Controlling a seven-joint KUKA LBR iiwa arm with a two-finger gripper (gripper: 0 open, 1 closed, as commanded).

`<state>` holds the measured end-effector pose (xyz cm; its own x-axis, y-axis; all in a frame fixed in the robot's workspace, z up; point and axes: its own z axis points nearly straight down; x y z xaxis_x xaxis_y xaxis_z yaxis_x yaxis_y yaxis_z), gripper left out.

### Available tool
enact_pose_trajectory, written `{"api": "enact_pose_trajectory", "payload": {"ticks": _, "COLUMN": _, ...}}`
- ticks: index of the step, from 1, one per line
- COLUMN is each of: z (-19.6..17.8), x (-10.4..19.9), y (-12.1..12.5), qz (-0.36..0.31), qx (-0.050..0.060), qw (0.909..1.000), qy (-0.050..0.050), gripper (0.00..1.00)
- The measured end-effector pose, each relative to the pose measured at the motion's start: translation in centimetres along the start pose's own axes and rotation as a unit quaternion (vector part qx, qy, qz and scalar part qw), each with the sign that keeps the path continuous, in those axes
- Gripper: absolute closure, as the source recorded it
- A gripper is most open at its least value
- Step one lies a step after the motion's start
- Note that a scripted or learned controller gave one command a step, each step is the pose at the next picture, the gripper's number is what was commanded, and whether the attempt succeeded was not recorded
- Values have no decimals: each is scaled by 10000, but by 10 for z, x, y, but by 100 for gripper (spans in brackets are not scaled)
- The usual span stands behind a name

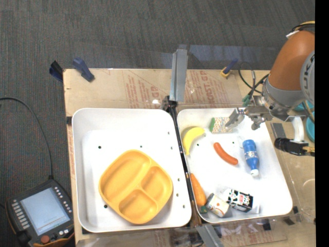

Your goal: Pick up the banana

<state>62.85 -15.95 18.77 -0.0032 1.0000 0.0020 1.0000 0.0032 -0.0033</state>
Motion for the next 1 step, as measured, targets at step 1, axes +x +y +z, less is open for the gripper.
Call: {"api": "enact_pose_trajectory", "payload": {"ticks": 1, "z": 101, "x": 66, "y": 16, "qz": -783, "qx": -5, "qw": 9969, "qy": -3, "gripper": 0}}
